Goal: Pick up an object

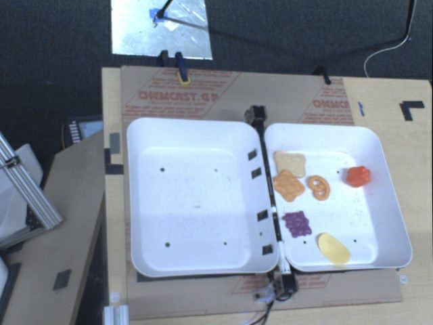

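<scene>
The right bin (pixel 385 175) holds several small toy foods. A pale bread slice (pixel 290 162) lies near its left wall, with an orange waffle piece (pixel 288 185) just below it. A pretzel (pixel 318 187) sits to the right of the waffle. A red tomato-like piece (pixel 358 175) rests toward the right side. A purple grape cluster (pixel 296 223) lies lower left, and a yellow oval piece (pixel 333 248) sits near the front wall.
The left bin (pixel 142 141) stands beside the right one, joined along a black-clipped divider (pixel 265 188). Both rest on a cardboard sheet (pixel 203 93) on the bench. A shiny metal plate (pixel 161 17) lies at the back, and an aluminium rail (pixel 24 185) at the left.
</scene>
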Tool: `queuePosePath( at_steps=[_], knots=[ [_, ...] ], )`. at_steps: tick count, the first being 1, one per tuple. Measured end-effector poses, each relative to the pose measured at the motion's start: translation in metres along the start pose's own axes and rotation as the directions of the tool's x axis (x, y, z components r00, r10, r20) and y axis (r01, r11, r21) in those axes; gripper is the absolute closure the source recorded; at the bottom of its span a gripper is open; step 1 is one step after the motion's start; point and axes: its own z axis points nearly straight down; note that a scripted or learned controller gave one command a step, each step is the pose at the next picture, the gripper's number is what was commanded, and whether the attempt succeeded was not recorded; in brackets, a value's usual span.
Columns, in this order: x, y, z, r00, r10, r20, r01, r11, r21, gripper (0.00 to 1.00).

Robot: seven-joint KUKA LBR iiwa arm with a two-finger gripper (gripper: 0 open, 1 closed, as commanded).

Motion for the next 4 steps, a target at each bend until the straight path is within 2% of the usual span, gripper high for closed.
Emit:
queuePosePath(
  at_steps=[1, 2, 3, 4],
  knots=[
    [0.083, 0.020, 0.012, 1.000, -0.001, -0.004, 0.001, 1.000, 0.005, 1.00],
    [0.182, -0.001, 0.011, 1.000, -0.005, -0.007, 0.005, 1.000, 0.005, 1.00],
    [0.300, -0.020, 0.076, 1.000, -0.006, -0.006, 0.006, 1.000, 0.012, 1.00],
    [0.319, -0.020, 0.143, 1.000, 0.003, -0.003, -0.003, 1.000, 0.012, 1.00]
  ],
)
